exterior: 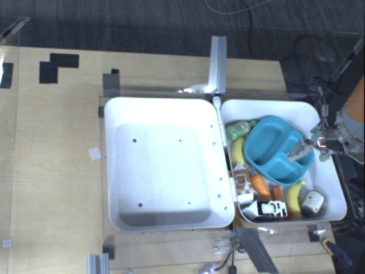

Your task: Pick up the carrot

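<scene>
1. Camera view: gripper (301, 149) sits over the blue bowl (274, 147), arm coming in from the right. Can't tell the tool's state from this angle.
2. Carrot (260, 184) lies in the right bin (336, 201), just below the bowl's lower-left edge, well clear of the tool.
3. Carrot is hemmed in: banana (295, 198) to its right, a small box (242, 181) to its left, the bowl rim touching or overhanging it.
4. Risks: the descent clips the bowl rim and tips it; the grab catches the banana or box instead; the carrot rolls under the bowl.
</scene>
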Controlling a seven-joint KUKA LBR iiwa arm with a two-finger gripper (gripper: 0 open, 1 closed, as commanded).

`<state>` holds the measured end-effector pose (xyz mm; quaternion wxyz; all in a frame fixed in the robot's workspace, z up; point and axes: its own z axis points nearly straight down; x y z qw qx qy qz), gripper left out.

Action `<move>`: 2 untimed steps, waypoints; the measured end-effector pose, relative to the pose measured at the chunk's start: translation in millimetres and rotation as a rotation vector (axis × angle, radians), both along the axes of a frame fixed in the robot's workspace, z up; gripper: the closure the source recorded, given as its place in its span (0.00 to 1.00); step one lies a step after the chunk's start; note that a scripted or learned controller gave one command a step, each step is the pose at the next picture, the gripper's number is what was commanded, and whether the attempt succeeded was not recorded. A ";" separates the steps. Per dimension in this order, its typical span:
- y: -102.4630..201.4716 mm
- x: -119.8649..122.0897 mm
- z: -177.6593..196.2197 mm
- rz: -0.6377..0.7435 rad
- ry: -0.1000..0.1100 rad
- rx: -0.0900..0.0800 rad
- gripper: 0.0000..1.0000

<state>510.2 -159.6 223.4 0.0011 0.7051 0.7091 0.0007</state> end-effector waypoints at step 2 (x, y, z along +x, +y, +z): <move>11.2 -16.7 -130.6 -0.427 -0.021 0.000 0.00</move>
